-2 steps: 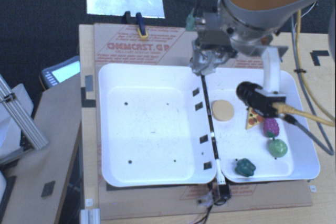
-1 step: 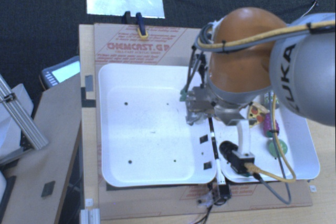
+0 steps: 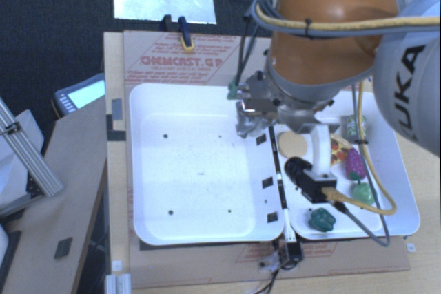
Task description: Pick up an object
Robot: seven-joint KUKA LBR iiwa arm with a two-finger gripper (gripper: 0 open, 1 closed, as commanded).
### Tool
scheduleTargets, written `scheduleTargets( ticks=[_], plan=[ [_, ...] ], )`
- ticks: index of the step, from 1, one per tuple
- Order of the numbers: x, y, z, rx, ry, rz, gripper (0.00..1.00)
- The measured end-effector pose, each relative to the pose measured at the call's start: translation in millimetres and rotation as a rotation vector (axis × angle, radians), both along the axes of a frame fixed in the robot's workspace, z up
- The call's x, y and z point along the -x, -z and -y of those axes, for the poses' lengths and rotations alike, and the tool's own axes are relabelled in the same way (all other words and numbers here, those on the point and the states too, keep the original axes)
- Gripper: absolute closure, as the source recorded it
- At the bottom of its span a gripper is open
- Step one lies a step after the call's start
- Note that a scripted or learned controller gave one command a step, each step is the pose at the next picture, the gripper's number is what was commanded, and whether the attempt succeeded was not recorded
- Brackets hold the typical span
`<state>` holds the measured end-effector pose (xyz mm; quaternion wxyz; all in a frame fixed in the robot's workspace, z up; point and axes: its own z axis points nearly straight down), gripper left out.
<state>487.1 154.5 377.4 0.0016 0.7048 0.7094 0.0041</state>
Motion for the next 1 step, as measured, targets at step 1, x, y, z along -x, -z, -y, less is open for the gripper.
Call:
scheduleTargets(
  ticks=[1],
  plan=[
    [0.2, -118.4, -33.5, -0.004, -0.001, 0.007, 1.0]
  ],
)
